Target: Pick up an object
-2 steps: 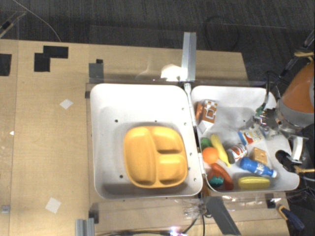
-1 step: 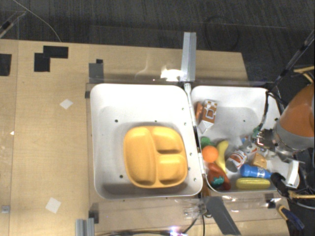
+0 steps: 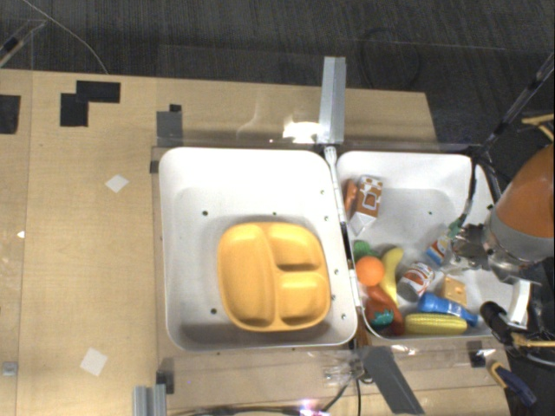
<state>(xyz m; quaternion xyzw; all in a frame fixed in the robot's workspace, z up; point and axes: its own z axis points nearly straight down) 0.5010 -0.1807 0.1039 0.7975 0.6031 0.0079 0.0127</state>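
Broadly, the wooden bench [image 3: 78,258] carries two shallow white bins set side by side, their inner walls touching along the middle. Nearest the left, the left bin [image 3: 191,189] holds a yellow divided tray [image 3: 272,276], which lies flat toward the near half of the bin with its two smaller compartments on the side facing the other bin. Beside it, the right bin [image 3: 416,185] holds a heap of small toy foods gathered in its near half. At the right edge the arm [image 3: 527,211] reaches in, its orange band above the grey wrist, and the claw [image 3: 461,248] hangs over the right side of that bin, close above the heap; whether it is open or closed cannot be told, as its tip is hard to make out among the objects. A brown and white carton [image 3: 368,199] lies against the bin's left wall, farther back than the rest. Along the near wall lies a yellow corn cob [image 3: 434,323], with a blue piece [image 3: 447,307] just behind it and touching it. An orange ball [image 3: 370,270] sits near the left wall, with a yellow banana [image 3: 391,263] just beside it to the right. A small can [image 3: 415,278] lies tilted between the banana and the claw.
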